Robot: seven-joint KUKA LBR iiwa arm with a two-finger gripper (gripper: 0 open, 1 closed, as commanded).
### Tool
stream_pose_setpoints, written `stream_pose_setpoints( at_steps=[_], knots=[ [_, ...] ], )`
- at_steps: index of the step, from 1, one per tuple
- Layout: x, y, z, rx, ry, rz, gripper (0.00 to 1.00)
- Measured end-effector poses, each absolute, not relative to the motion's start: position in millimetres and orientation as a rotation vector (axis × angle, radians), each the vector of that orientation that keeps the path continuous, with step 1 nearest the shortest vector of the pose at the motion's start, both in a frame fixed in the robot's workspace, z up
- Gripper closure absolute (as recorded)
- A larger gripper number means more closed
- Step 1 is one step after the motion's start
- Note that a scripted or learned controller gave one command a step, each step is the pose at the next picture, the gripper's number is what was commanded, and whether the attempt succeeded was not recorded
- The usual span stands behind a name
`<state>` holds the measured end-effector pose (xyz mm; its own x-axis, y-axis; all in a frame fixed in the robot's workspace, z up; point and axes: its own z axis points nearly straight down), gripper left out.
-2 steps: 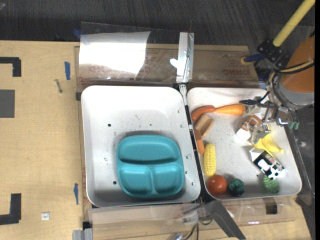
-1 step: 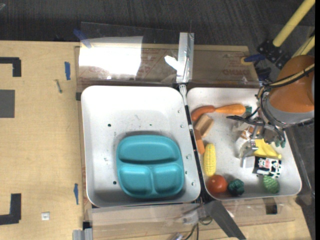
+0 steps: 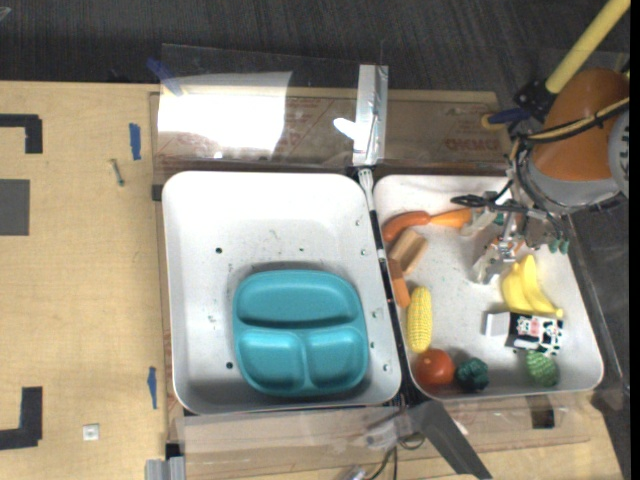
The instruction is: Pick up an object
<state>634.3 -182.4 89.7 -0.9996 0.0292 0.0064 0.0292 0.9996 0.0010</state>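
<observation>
Bananas (image 3: 527,286) lie in the right bin (image 3: 590,363), near its right wall, their long axis running from upper left down to lower right. Just beside their upper end hangs the gripper (image 3: 503,250); whether it is spread or pinched cannot be told.

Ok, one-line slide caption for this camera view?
Gripper hovering by bananas in the toy-food bin; teal tray in the other.

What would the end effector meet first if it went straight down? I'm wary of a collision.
Likely the bananas: the end effector hangs at their upper left edge. Depth is unclear; it may reach the right bin floor beside them.
</observation>
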Motion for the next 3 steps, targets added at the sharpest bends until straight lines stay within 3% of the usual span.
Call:
stream_pose_setpoints(
  at_steps=[1,2,3],
  knots=[
    [567.7,-210,89,-0.167,-3.146,0.001,0.00],
    [559.8,-219,89,-0.187,-3.147,-0.002,0.00],
    [520.9,-195,91,-0.246,-3.158,0.005,0.00]
  ],
)
